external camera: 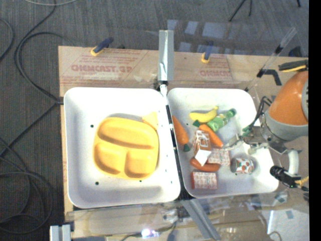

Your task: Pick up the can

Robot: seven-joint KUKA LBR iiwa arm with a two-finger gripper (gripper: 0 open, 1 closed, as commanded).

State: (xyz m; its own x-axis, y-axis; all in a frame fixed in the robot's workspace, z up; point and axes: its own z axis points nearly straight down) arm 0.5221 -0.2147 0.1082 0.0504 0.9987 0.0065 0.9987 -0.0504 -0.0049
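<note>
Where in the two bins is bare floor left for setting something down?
Left bin: bare strips around the yellow tray, widest along its near and left walls. Right bin: bare at the far left corner, behind the banana. Its middle is crowded; the can sits near the gripper.

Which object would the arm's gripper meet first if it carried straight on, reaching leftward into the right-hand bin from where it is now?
Probably the can, lying nearest the gripper in the right bin. The red and white cartons lie further left. Height above the bin is unclear from this slanted view.
</note>
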